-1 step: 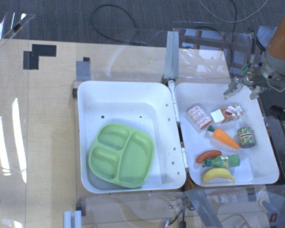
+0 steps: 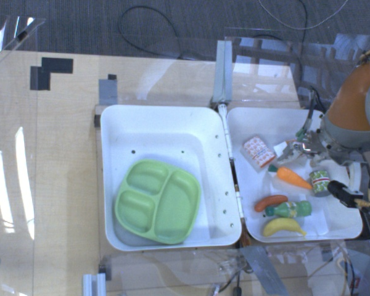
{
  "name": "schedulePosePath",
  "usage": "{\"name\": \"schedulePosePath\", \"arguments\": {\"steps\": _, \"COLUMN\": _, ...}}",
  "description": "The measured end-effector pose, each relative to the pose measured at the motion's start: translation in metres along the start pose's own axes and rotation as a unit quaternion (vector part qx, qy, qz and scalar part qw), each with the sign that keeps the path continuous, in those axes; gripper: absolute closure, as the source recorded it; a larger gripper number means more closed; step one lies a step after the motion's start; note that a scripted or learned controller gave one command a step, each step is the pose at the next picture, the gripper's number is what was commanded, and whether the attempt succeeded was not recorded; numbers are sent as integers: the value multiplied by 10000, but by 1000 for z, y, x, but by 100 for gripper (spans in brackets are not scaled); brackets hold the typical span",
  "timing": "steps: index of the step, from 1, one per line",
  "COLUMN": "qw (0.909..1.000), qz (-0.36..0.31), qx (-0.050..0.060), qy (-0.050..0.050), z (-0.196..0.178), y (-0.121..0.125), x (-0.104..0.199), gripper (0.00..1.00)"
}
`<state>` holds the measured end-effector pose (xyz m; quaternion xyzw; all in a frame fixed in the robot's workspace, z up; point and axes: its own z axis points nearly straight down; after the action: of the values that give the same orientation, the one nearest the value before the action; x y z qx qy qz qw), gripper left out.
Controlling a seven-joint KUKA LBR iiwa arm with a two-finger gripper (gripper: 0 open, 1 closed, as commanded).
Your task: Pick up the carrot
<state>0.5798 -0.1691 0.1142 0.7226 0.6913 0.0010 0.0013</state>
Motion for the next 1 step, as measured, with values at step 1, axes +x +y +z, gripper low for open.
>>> {"name": "schedulePosePath", "arguments": {"steps": 1, "qw": 9869, "qz": -1615, "qx": -51, "qy": -15, "z": 24, "y": -22, "x": 7, "gripper": 0}}
